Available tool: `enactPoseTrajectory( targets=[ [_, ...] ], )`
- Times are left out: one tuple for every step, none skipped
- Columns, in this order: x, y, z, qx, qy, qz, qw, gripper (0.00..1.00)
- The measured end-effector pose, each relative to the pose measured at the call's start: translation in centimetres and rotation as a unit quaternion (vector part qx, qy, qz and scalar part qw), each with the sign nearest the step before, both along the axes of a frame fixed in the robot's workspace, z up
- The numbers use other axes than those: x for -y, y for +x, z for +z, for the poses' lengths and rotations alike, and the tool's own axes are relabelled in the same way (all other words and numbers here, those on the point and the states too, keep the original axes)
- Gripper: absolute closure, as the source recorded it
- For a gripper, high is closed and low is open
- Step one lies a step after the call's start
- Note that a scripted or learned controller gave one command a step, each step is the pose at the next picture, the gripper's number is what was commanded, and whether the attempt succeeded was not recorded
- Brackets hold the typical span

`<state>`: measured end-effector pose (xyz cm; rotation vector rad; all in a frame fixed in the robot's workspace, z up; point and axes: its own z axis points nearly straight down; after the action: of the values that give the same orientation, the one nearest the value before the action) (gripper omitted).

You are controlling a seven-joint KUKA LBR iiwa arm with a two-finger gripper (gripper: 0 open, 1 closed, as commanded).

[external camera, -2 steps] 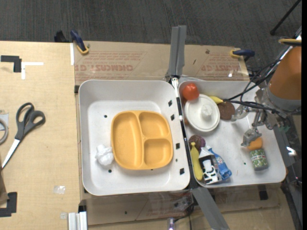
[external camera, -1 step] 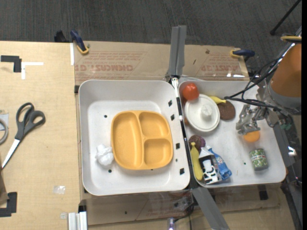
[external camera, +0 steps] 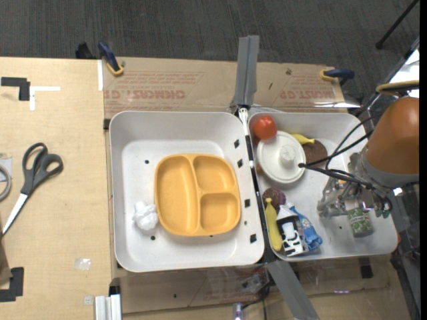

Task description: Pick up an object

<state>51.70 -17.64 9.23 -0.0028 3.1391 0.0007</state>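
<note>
the arm's orange band hangs over the far side of the right bin, and below it the gripper sits low, close to the bin floor. from where i stand the wiring and metal around the wrist blur together, so i cannot tell how it is set or whether it has anything in it.

taking the gripper as the landmark: a small greenish object lies just beside it, on the side toward the bin's near wall. that is the closest thing to grab, i'd say. it looks short and squat, with no clear long axis i can make out. the blue and white packet lies further off toward the divider between the bins, tilted, with its long axis running roughly from the divider toward the near wall. the yellow banana-like piece lies just beyond the packet, touching it, lengthwise along the divider. the white lidded bowl sits away toward the far wall, with a red ball just past it.

the yellow divided plate is well apart, across the divider in the left bin.

my guess is the coming move turns on that small green object: the tool needs only a slight shift toward the near wall to be over it.
</note>
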Motion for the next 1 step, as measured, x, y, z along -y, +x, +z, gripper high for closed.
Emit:
enactPoseTrajectory(
  targets=[
    [0.01,0.0,0.01,0.0,-0.0001,0.0,1.0,0.0]
  ],
)
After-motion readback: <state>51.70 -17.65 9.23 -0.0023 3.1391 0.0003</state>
